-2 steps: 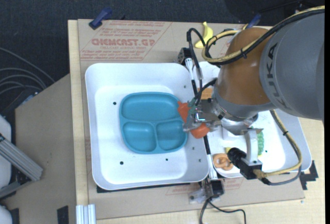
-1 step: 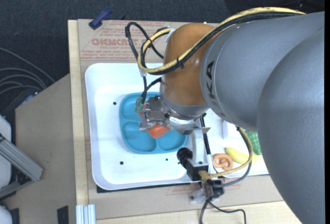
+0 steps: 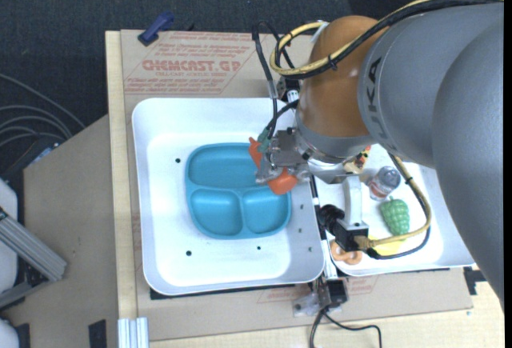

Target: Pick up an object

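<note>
A blue three-compartment plate (image 3: 228, 194) lies in the middle of the left bin (image 3: 160, 202). My gripper (image 3: 269, 166) hangs low over the plate's right rim, close to the wall between the two bins. Small orange parts show on either side of it, and the grey and orange wrist hides what is directly beneath. In the right bin (image 3: 436, 254) lie a green bumpy object (image 3: 394, 216), a small clear and grey object (image 3: 386, 178), a yellow curved object (image 3: 394, 246) and a peach-coloured piece (image 3: 350, 257).
The arm's bulk covers most of the right bin and its back part. Yellow and black cables loop around the wrist. A cardboard sheet (image 3: 192, 62) lies under the bins, with a blue item (image 3: 154, 29) at its back edge. More cables lie on the floor at left.
</note>
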Controlling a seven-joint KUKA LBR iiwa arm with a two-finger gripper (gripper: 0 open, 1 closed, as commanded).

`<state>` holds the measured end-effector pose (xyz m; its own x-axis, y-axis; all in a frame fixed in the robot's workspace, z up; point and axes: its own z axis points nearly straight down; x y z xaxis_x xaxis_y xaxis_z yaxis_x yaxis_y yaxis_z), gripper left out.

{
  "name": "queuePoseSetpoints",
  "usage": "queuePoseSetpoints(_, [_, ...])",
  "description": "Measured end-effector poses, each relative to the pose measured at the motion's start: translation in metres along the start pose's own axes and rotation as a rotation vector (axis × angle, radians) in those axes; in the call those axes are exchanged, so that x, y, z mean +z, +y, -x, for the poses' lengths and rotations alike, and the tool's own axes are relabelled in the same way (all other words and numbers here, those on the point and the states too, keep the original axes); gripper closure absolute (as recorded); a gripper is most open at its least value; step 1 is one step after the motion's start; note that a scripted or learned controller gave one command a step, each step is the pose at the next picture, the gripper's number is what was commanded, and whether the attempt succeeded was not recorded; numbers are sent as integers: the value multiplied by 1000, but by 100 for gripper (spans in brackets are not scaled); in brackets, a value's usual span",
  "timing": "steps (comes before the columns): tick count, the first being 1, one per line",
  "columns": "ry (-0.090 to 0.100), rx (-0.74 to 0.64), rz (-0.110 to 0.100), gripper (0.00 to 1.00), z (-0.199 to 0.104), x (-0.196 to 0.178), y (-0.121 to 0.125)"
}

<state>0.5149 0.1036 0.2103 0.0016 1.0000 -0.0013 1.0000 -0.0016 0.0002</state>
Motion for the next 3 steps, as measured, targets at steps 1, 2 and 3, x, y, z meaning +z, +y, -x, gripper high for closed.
queuePoseSetpoints(1, [2, -2, -2, 100, -39, -48, -36])
queuePoseSetpoints(2, [1, 0, 0, 100, 41, -102, -35])
queuePoseSetpoints(3, [1, -1, -3, 100, 140, -55, -36])
